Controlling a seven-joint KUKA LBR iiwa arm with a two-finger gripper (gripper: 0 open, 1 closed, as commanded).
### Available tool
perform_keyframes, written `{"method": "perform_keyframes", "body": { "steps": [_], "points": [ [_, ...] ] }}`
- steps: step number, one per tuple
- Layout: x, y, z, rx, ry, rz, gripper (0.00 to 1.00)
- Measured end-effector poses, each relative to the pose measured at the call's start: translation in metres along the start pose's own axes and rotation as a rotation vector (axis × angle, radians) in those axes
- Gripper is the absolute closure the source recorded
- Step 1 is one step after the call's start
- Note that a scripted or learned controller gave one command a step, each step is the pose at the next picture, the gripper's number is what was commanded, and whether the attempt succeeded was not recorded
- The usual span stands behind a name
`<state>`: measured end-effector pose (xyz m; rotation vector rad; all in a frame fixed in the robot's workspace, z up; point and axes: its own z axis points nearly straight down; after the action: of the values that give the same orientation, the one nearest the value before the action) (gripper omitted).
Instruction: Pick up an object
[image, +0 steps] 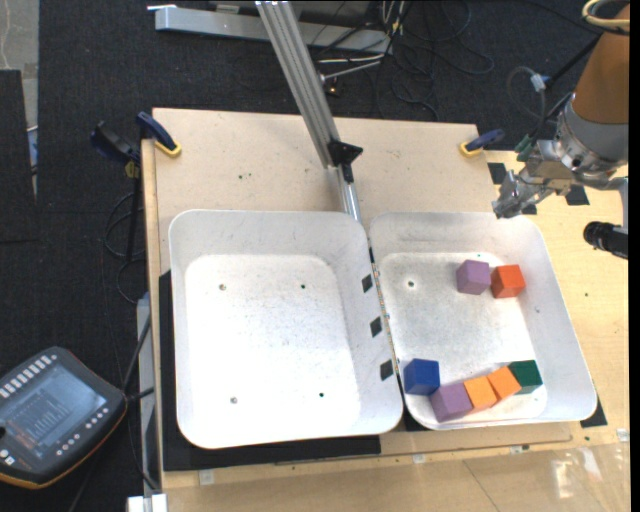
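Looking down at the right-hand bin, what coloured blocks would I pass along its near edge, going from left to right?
Blue block → purple block → orange block → green block. The last three sit touching in a slanted row; the blue one stands just left of them.

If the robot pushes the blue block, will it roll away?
Probably not. The blue block looks like a cube with flat faces, so it should slide rather than roll. It seems rigid and keeps its shape. It sits close to the purple block in the right bin, so a push that way could bump it.
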<state>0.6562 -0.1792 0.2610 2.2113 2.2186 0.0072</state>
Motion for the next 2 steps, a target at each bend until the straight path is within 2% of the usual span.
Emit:
{"method": "perform_keyframes", "body": {
  "steps": [1,2],
  "points": [
    [0.000,0.002,-0.039,0.003,0.001,0.000,1.00],
    [0.048,-0.011,-0.024,0.011,0.004,-0.003,1.00]
  ]
}}
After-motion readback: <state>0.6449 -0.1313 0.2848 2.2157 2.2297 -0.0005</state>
